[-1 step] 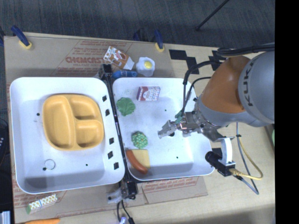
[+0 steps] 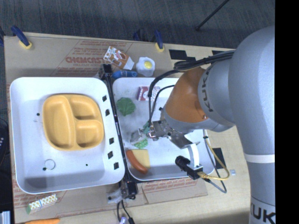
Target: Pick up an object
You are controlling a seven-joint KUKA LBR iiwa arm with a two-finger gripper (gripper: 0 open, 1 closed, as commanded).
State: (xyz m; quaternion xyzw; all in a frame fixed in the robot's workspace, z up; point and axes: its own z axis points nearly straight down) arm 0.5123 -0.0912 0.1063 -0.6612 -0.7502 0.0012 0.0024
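Object to grab isn't picked yet. Yellow tray [image 2: 73, 121] sits far left of my pincer [image 2: 150, 130]; green thing [image 2: 125, 106] just up-left, yellow block [image 2: 139, 159] below. Can't tell its grip. Next: go down, squeeze sth.

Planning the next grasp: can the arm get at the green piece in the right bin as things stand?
Probably yes. The green piece lies bare on the right bin floor near the divider, nothing on top of it. The pincer hangs just below and right of it in the same bin. The red-and-white packet beside it leaves room.
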